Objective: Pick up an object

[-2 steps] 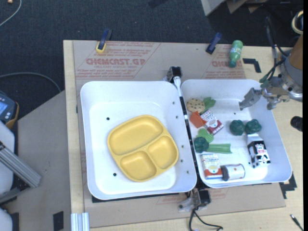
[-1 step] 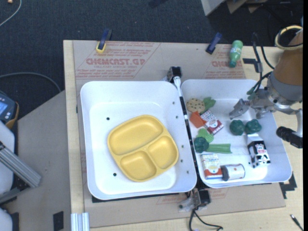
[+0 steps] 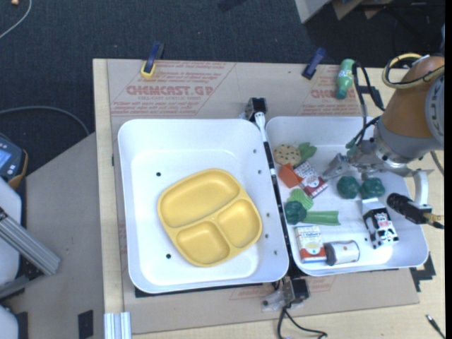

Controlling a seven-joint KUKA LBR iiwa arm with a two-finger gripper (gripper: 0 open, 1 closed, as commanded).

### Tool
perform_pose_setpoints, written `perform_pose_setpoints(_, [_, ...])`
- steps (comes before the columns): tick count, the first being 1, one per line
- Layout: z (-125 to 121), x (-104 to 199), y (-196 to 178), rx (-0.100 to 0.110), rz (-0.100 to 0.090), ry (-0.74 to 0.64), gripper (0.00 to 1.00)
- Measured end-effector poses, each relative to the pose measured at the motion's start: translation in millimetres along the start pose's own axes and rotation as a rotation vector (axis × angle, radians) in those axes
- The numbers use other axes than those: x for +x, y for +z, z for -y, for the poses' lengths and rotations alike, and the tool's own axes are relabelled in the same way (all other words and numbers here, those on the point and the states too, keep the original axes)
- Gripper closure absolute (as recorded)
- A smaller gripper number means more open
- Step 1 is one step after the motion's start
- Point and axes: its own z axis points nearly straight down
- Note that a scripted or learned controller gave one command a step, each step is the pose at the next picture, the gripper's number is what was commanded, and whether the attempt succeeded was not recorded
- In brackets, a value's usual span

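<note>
The right bin [image 3: 417, 256] holds several small items. Among them are a round cookie [image 3: 285, 153], a red and white packet [image 3: 311, 179], two dark green lumps [image 3: 347, 186] [image 3: 372, 187], a long green piece [image 3: 321, 217], a black and white toy [image 3: 380, 227] and a red-capped white cylinder [image 3: 342, 251]. My gripper [image 3: 340, 164] hangs low over the upper middle of this bin, just above the dark green lumps and right of the packet. The grey and orange arm [image 3: 409, 115] comes in from the right.
The left bin [image 3: 134, 189] holds a yellow divided plate [image 3: 209, 216]. A green bottle [image 3: 345, 78] lies on the board behind the right bin. Clamps [image 3: 150, 61] [image 3: 313, 63] sit at the board's far edge. A black cable [image 3: 367, 104] runs along the arm.
</note>
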Motion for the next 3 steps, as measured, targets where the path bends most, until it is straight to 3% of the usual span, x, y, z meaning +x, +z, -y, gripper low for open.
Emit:
perform_pose_setpoints(1, [-1, 0, 11, -0.002, 0.002, 0.001, 0.0])
perform_pose_setpoints(2, [-1, 0, 1, -0.003, 0.002, 0.002, 1.0])
perform_pose_setpoints(3, [0, -5, -43, -0.007, 0.003, 0.003, 1.0])
